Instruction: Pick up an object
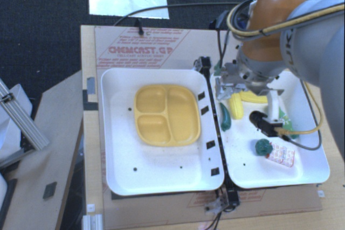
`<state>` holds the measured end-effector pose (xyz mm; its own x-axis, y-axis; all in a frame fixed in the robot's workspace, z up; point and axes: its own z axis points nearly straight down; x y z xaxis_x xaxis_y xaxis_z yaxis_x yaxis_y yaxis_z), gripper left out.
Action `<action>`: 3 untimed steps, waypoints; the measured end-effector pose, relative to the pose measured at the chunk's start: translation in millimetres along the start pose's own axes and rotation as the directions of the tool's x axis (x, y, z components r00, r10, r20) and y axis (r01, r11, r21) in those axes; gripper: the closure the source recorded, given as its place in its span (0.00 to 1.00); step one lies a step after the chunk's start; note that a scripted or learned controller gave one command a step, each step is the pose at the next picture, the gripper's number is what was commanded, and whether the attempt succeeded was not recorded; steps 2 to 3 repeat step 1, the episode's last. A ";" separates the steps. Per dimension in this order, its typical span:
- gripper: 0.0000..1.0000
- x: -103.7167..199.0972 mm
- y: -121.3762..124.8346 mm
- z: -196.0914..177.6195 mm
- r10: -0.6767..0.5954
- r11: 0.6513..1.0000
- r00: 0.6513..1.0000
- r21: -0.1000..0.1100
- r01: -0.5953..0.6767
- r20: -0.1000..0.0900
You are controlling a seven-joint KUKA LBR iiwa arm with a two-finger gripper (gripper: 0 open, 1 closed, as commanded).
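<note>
A yellow toy corn cob (pixel 236 107) lies in the right bin (pixel 245 172), near its left wall and toward the far end. The gripper (pixel 227 92) hangs just over the cob's far end. Whether it is open or closed cannot be told, nor whether it touches the cob, because the wrist hides that spot. The cob's long axis runs roughly near to far, its near end tilted slightly right. Just beside it on the right lies a second yellow piece (pixel 254 97), crosswise and partly covered, too hidden to name. Left of the cob, a dark green elongated vegetable (pixel 225 117) lies along the bin wall. Nearer the camera sit a green toy broccoli (pixel 263 146) and, touching it, a white packet with red print (pixel 282 155). The left bin (pixel 123 169) holds a yellow divided plate (pixel 166 115).
</note>
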<state>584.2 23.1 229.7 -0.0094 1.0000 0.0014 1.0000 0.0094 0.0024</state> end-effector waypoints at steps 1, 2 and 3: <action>1.00 49.3 -7.8 -2.6 0.000 1.000 1.000 0.001 0.000 0.000; 1.00 49.3 -7.8 -2.6 0.000 1.000 1.000 0.001 0.000 0.000; 1.00 49.3 -7.8 -2.6 0.000 1.000 1.000 0.001 0.000 0.000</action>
